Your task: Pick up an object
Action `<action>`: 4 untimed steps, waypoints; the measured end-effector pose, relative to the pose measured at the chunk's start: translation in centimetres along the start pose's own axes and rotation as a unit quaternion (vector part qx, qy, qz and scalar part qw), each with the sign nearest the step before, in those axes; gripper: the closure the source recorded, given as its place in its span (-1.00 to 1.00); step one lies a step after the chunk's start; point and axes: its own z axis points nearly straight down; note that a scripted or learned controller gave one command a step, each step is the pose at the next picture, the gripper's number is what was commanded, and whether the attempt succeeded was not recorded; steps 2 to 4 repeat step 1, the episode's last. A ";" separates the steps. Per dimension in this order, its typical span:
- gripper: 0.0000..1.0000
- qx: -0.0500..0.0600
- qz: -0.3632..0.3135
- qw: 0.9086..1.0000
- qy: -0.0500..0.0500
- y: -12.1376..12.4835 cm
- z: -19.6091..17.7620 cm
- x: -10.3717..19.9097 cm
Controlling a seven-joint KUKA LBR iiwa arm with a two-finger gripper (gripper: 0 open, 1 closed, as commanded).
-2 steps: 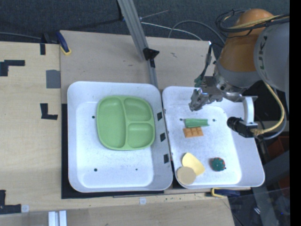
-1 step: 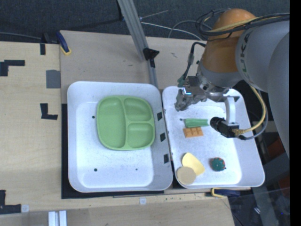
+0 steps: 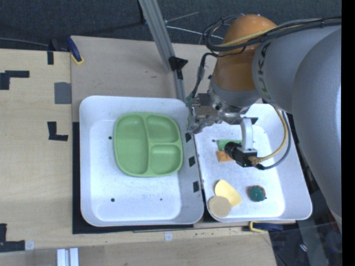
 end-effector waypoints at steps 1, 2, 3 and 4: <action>1.00 -0.001 -0.001 1.000 0.001 1.1 -1.0 5.5; 1.00 -0.001 -0.001 1.000 0.001 1.1 -1.0 5.5; 1.00 -0.001 -0.001 1.000 0.001 1.1 -1.0 5.5; 1.00 -0.001 -0.001 1.000 0.001 1.1 -1.0 5.5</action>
